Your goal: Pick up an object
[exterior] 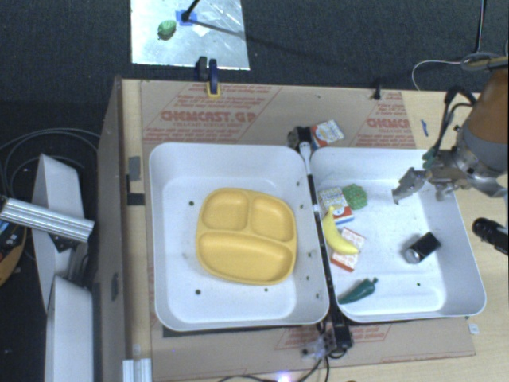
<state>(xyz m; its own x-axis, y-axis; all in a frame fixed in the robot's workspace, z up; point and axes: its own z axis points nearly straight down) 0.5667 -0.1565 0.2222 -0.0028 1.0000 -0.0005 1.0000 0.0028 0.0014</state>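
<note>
The right bin holds a yellow banana, a green broccoli-like piece, small red-and-white cards, a green pepper and a black and silver cylinder. My gripper hangs over the upper right part of that bin, above and apart from the cylinder. I see nothing between its fingers.
A yellow three-compartment plate lies in the left bin. A small packet rests on the cardboard behind the bins. A clamp sits at the back edge. Cables and metal parts lie to the left of the bench.
</note>
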